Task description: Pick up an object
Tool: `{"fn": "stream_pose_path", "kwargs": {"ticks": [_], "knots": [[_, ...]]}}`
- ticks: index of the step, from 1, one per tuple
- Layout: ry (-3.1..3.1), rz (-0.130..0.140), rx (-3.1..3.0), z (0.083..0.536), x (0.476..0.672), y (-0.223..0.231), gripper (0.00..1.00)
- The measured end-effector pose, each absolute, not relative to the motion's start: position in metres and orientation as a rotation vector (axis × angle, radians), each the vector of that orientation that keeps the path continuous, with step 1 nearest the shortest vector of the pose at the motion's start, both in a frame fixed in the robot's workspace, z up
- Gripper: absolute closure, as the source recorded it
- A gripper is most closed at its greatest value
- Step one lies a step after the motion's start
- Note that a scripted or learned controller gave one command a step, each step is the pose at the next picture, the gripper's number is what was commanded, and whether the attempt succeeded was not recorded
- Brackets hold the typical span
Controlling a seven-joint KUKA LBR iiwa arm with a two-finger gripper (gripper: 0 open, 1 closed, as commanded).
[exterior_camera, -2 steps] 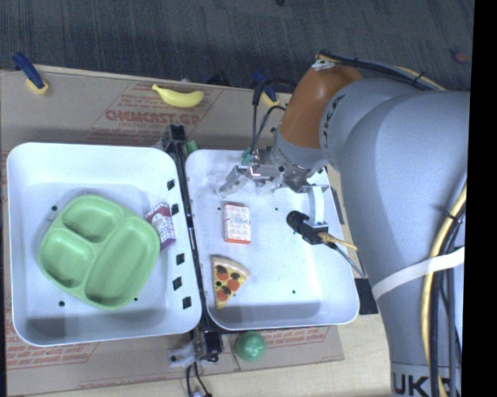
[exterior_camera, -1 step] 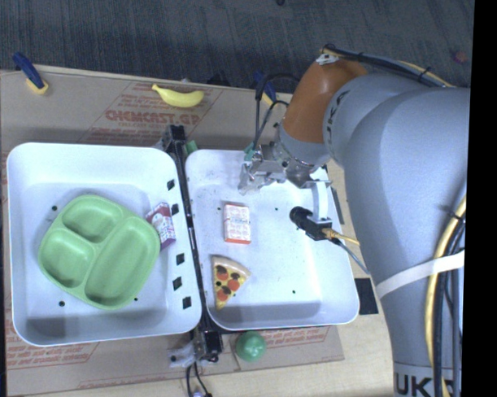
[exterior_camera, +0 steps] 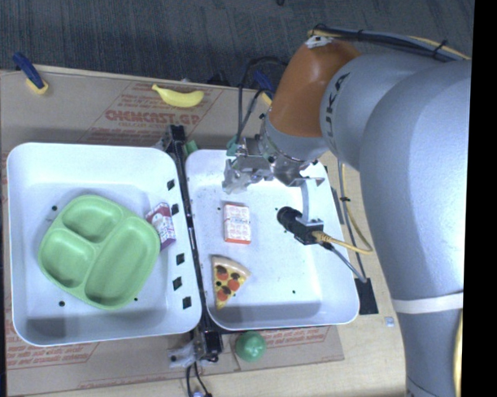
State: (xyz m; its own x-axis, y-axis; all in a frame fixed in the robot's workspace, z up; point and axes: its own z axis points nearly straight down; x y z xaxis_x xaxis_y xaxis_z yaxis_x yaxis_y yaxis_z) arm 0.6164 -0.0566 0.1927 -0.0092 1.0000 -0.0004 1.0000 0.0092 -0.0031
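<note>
Still early: claw (exterior_camera: 248, 171) poised at right bin (exterior_camera: 336, 298) far edge, above orange box (exterior_camera: 236, 222); jaw state can't tell, nothing visibly grasped. Descent, grasp, lift remain.

Your desk (exterior_camera: 113, 107) carries a cardboard sheet (exterior_camera: 97, 119) printed in red, lying under both bins. A yellow banana (exterior_camera: 178, 94) rests on the cardboard behind the bins. A blue clamp (exterior_camera: 29, 72) grips the far left corner. A green ball (exterior_camera: 249, 345) sits on the cardboard just in front of the right bin, beside a tangle of cables (exterior_camera: 196, 355).
</note>
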Motion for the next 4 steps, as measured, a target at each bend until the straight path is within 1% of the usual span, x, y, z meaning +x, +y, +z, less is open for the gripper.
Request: {"fn": "stream_pose_path", "kwargs": {"ticks": [1,2,3,4], "knots": [[-2.229,0.006,-2.211,0.192,0.616,-0.057,0.00],[-2.229,0.006,-2.211,0.192,0.616,-0.057,0.00],[-2.233,0.007,-2.206,0.203,0.616,-0.057,1.00],[-2.233,0.008,-2.206,0.202,0.616,-0.057,0.00]]}}
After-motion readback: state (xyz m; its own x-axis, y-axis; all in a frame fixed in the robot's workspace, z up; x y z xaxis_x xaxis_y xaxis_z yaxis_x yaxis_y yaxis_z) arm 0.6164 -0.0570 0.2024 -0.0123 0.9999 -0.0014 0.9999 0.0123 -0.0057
